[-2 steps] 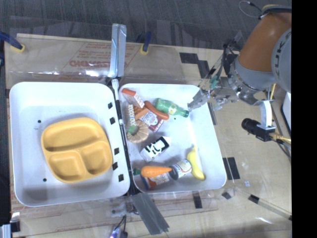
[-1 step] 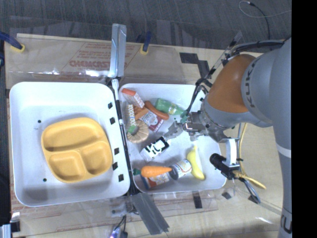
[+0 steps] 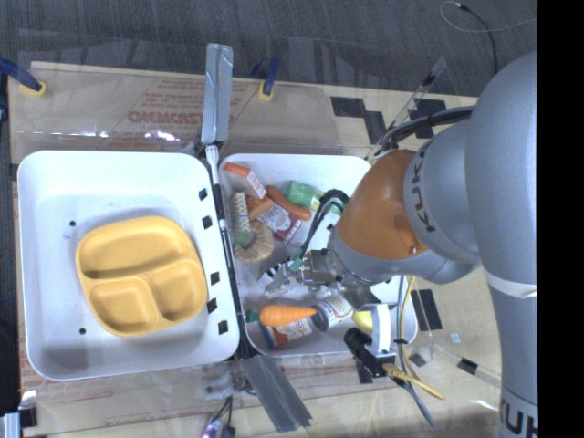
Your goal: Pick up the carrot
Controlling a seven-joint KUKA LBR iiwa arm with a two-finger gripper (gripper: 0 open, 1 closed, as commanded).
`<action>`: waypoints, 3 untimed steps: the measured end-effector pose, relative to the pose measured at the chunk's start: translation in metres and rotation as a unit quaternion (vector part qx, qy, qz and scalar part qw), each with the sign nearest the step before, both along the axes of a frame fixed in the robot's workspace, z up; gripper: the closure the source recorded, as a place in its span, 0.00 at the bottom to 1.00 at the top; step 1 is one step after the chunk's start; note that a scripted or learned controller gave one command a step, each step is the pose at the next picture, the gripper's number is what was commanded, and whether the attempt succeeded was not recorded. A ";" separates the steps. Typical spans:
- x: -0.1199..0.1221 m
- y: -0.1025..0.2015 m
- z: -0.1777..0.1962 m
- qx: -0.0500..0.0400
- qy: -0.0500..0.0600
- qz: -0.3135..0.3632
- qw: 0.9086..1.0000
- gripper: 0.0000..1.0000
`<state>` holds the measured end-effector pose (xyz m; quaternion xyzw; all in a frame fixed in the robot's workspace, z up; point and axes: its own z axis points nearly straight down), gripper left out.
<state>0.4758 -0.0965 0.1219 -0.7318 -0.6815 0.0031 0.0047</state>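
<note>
The carrot (image 3: 286, 316) is orange with a small green stub at its left end. It lies flat near the front edge of the right bin (image 3: 351, 166), on top of a small bottle (image 3: 310, 327). My gripper (image 3: 285, 277) hangs low in the middle of that bin, just behind the carrot and slightly to its left. Nothing is visibly held in it. The grey arm and its orange band (image 3: 383, 217) cover the right part of the bin.
Behind the gripper lie several toy foods: a green piece (image 3: 301, 192), a reddish sausage shape (image 3: 278, 210), a round tan item (image 3: 255, 242). A yellow object (image 3: 365, 318) sits right of the bottle. The left bin (image 3: 46, 199) holds a yellow compartment tray (image 3: 139, 272).
</note>
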 end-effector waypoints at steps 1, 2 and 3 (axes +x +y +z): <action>0.000 0.002 -0.033 0.000 0.000 -0.067 0.998 0.00; 0.001 0.004 -0.026 0.000 0.002 -0.062 0.998 1.00; 0.018 0.000 -0.033 0.003 -0.001 0.260 0.966 1.00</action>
